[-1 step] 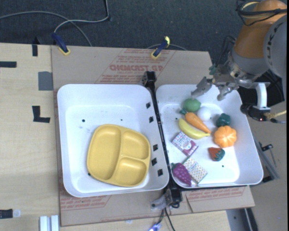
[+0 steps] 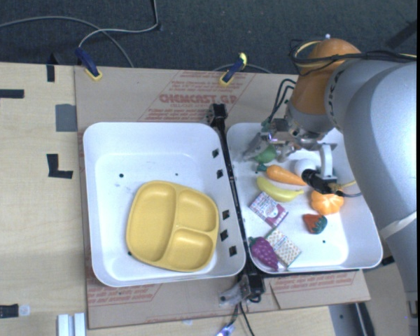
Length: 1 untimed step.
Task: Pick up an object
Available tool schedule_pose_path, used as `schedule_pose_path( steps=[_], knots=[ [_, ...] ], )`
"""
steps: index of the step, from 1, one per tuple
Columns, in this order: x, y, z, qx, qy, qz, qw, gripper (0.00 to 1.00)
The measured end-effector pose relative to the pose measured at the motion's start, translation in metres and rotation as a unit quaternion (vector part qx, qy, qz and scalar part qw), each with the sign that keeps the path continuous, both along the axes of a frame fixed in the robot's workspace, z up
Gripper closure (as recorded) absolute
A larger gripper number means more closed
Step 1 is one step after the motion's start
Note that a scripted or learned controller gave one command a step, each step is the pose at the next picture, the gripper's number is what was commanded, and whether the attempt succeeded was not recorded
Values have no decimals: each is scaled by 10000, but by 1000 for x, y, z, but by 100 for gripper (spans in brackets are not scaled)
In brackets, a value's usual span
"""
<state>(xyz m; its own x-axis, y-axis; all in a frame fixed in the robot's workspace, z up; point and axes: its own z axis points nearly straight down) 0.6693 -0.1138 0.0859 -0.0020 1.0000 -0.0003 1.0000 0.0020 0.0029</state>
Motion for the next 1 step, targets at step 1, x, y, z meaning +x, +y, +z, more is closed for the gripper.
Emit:
schedule_pose_path(
  steps=[1],
  knots=[
    [0, 0, 10, -5, 6, 9, 10000, 100]
  ],
)
